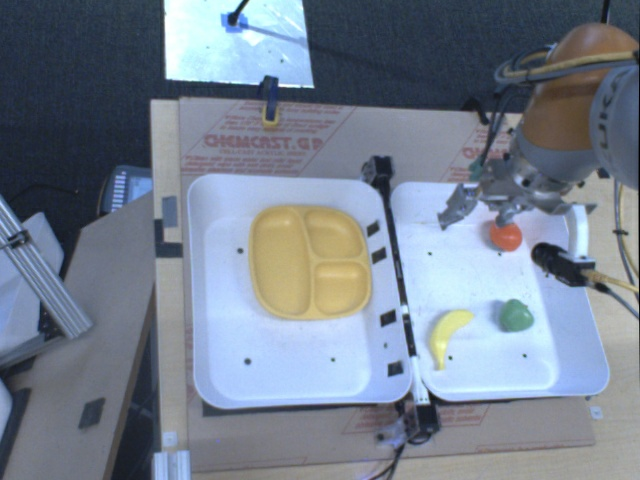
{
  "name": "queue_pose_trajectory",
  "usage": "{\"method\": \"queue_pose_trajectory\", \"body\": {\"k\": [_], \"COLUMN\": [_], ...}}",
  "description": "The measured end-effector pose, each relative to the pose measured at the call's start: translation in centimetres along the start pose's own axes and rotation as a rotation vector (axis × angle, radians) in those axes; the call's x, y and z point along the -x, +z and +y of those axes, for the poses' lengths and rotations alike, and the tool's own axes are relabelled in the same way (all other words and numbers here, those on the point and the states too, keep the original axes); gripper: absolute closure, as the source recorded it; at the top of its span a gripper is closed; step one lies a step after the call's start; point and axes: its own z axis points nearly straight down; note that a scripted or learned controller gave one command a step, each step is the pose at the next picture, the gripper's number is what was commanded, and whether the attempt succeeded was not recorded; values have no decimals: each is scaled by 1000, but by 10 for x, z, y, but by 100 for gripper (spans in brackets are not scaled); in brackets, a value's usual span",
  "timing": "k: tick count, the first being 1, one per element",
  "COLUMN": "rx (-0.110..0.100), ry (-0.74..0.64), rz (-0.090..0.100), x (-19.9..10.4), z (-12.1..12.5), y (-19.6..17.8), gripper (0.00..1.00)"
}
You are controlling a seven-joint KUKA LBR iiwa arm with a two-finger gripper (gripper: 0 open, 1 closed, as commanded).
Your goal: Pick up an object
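Note:
The right bin (560, 373) holds three small things. A red-orange tomato (505, 236) lies near its far right side, a yellow banana (449, 335) near its front left, and a green pepper (516, 315) to the right of the banana. My gripper (484, 211) hangs over the far part of this bin, just up and left of the tomato. It is open, its fingers spread, with nothing between them. One fingertip (450, 214) points left and the other sits right above the tomato.
The left bin (215, 368) carries a yellow divided plate (308, 261) in its middle. A black divider strip (392, 268) runs between the two bins. The arm's orange band (575, 78) rises at the top right.

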Motion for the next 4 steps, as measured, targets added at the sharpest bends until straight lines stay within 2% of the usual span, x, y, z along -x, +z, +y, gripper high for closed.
{"method": "queue_pose_trajectory", "body": {"k": [1,3,4], "rx": [11,7,11], "ry": [-2,1,1], "rz": [-1,-1,-1], "x": [0,6,6], "z": [2,2,3], "y": [-6,117,129], "gripper": [0,0,0]}}
